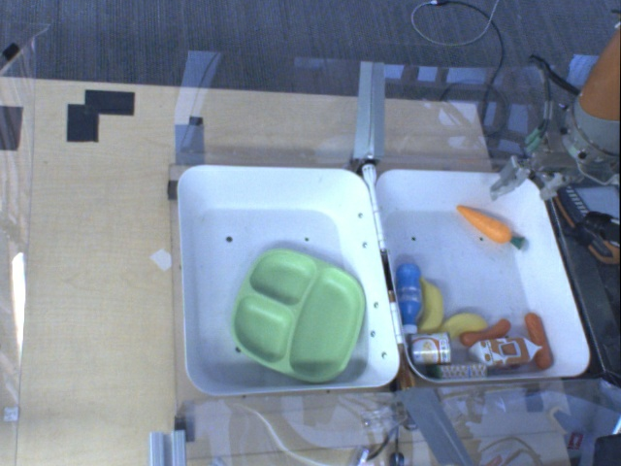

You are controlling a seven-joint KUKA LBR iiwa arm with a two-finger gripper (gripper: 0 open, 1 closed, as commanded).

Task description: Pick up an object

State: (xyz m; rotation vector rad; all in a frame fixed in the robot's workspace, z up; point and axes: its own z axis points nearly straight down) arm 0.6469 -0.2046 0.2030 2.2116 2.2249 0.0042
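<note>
My two-finger gripper hangs at the far right corner of the right-hand shallow white bin, over its rim, with my grey wrist and its orange band behind it at the view's right edge. The metal fingers look slightly spread and nothing sits between them, so I hold nothing.

The nearest thing to me is the orange plastic carrot with a green stub, lying flat on the bin floor near the far right corner, tip toward the far side and stub toward the right wall. It lies apart from everything else, with bare white floor around it.

The rest of the things crowd the near edge of this bin. A blue plastic bottle lies along the left wall, with a yellow banana just beside it. A second yellow piece lies close to that. In the near left corner lies a small tin can on its side, and beside it a small carton with a white and orange label. Two reddish-orange sausage shapes and touch or overlap the carton; I cannot tell which.

The left-hand white bin holds a light green plastic divided plate, tilted toward its near right corner. Black cables run behind the bins near my arm.
</note>
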